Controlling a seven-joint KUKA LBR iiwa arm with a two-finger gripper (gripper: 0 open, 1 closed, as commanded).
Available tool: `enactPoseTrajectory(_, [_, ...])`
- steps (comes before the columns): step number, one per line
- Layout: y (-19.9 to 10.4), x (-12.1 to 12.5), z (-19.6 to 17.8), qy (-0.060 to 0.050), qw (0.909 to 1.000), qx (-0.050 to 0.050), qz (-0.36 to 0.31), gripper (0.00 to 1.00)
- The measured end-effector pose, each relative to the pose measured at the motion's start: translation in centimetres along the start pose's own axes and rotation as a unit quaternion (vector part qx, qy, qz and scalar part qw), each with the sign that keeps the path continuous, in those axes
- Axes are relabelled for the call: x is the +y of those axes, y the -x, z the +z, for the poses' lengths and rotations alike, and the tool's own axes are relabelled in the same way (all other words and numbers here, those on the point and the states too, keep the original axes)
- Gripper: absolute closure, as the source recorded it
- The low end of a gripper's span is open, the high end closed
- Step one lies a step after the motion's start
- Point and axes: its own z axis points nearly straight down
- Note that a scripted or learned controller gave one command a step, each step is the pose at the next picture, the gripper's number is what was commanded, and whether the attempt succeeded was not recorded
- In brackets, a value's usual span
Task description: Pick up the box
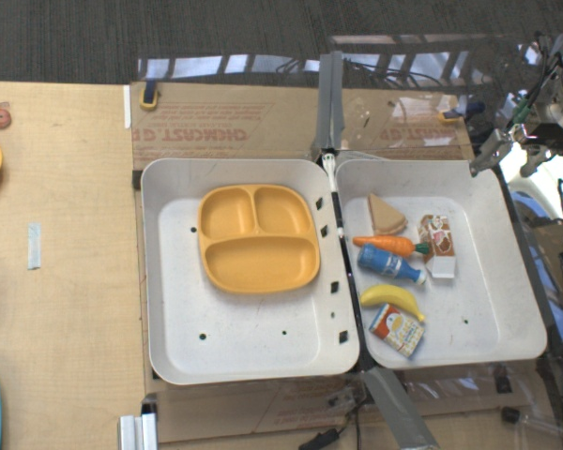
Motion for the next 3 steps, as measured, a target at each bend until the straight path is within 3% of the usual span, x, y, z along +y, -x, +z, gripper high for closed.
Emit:
enactPoseTrajectory(1, [-5.6, -1.8, 8.5, 0.0, 0.9999, 0.0, -0.017, 0.0])
enactPoseTrajectory(2, [-9.7, -8.5, 17.5, 0.001, 0.997, 0.0, -0.078, 0.0])
enactPoseTrajectory(3, [-5.9, -4.0, 18.6, 0.0, 0.9998, 0.0, -0.022, 0.0])
